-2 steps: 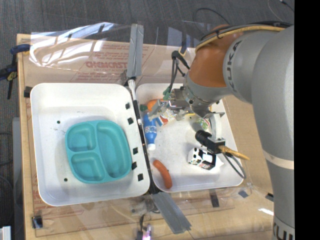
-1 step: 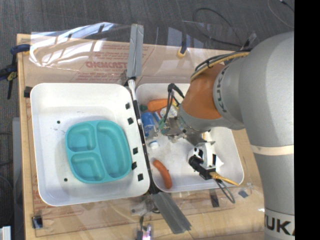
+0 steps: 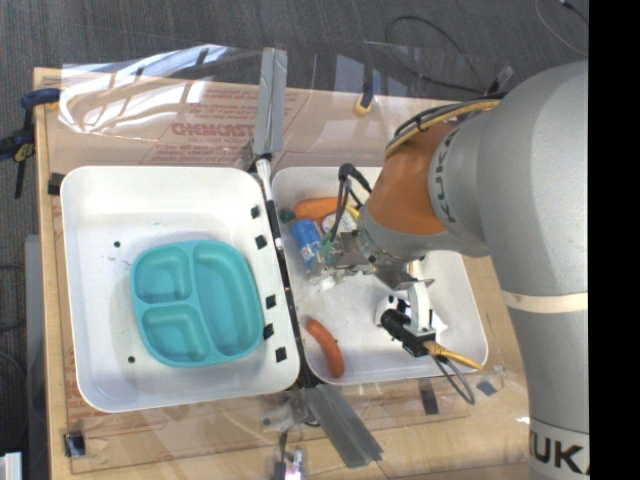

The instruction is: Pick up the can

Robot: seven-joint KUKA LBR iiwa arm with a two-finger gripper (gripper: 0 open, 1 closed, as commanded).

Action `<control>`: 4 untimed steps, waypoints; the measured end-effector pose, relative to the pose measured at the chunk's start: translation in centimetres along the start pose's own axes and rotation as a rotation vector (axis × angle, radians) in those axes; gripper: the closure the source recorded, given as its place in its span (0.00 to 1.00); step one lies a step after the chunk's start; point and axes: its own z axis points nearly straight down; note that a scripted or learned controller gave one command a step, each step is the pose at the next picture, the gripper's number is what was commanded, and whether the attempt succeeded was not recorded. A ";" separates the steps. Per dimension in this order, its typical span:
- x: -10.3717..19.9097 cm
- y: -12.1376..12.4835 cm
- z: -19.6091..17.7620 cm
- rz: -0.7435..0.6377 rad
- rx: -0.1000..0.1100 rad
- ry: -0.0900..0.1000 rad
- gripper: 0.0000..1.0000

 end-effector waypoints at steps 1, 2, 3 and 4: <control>-5.0 0.7 -12.7 -0.032 -0.005 0.000 1.00; -2.5 2.0 -21.4 0.036 -0.004 0.001 1.00; -2.5 2.0 -21.3 0.035 -0.003 0.001 0.00; -8.5 -5.1 -18.7 -0.024 -0.003 0.001 0.00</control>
